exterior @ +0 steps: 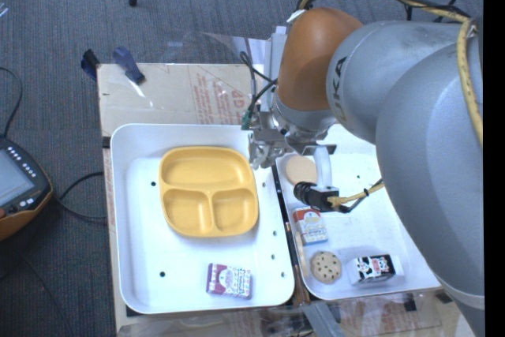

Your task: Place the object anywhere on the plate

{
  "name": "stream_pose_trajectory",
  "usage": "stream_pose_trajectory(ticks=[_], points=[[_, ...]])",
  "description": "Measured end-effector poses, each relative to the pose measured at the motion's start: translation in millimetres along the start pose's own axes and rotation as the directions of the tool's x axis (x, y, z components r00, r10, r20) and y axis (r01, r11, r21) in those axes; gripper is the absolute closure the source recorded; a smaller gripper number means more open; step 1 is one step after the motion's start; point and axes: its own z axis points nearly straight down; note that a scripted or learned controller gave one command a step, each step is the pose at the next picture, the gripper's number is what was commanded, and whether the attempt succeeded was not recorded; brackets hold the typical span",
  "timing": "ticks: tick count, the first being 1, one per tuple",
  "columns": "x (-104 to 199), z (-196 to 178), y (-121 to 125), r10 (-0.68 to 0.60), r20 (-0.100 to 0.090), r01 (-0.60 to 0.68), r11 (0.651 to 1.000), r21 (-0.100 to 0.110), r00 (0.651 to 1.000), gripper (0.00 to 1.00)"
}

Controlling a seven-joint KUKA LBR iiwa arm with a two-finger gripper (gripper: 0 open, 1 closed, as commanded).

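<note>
Right, arm (379,67) reaches over the right bin (394,237). The gripper (265,151) is at the divider, and I can't tell if it's open or closed. The yellow plate (209,190) sits in the left bin (138,249) with open room all round it. The likely object is the tan disc (300,170), just beside the gripper in the right bin. It looks light, flat and maybe crumbly, so pinch it across the rim. It must clear both bin walls. The small carton (312,226) sits near it.
</note>
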Motion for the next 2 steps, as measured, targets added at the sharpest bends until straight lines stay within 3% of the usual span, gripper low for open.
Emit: stream_pose_trajectory(ticks=[1, 2], points=[[-4, -257, -12, -0.002, -0.002, 0.002, 1.0, -0.013, 1.0, 1.0], [21, -100, -54, 0.001, 0.001, -0.001, 1.0, 0.008, 1.0, 1.0]])
